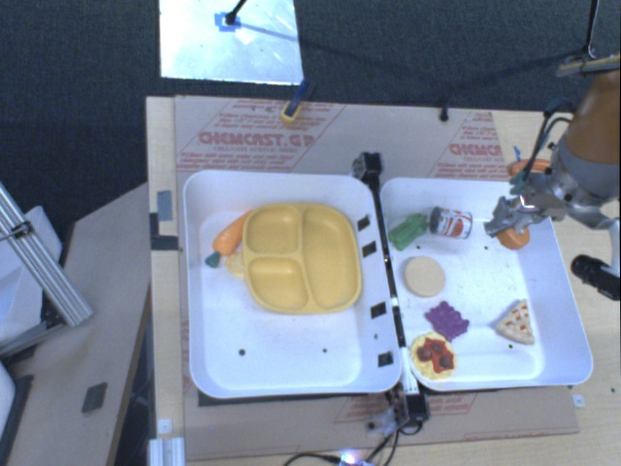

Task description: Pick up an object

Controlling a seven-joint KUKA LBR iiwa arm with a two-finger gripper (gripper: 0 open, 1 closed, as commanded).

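Gripper [511,223], grip state can't tell, sits over the orange object [514,237] at upper right of the right bin [563,289], object directly beneath the tool, small jar [449,223] lying sideways just left.

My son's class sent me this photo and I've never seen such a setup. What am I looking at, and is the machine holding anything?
This is one camera fixed above a bench, looking down at a slant. The grey robot arm reaches in from the picture's right; its gripper hangs over the right bin, beside a small orange object. Whether it grips that, I cannot tell. That bin also holds toy food: a green piece, a small can, a round cracker, purple grapes, a pizza slice and a small pizza. The left bin holds a yellow divided plate and a carrot.
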